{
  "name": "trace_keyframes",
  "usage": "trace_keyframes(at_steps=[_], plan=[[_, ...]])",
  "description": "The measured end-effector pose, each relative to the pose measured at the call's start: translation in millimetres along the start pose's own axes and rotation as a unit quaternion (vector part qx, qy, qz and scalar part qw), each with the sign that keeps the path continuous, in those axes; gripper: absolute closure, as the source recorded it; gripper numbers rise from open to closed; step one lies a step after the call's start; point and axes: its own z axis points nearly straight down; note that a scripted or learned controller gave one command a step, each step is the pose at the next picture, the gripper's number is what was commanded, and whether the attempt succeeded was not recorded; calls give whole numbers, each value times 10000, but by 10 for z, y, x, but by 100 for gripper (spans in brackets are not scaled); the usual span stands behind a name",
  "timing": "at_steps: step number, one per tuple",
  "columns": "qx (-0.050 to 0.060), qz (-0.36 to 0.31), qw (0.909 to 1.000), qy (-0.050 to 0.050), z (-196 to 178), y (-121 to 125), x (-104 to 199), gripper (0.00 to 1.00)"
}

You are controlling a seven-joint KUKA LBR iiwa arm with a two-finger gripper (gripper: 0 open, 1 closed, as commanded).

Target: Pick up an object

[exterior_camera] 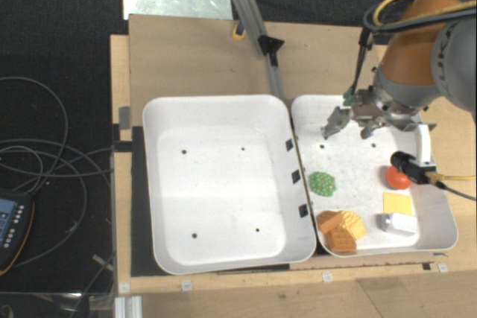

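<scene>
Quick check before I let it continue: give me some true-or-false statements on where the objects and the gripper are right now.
1. The gripper hangs over the right bin. True.
2. The green object lies in the left bin. False: it lies in the right bin, near the divide.
3. The gripper holds the red object. False: nothing sits between its open fingers.
4. The yellow block lies beside the red object. True.
5. The orange object sits at the right bin's near edge. True.
</scene>
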Motion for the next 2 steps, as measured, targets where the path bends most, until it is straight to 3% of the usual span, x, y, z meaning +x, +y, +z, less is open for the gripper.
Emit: trace_keyframes(at_steps=[2], plan=[[1,6,10000,0,1028,9,-63,0]])
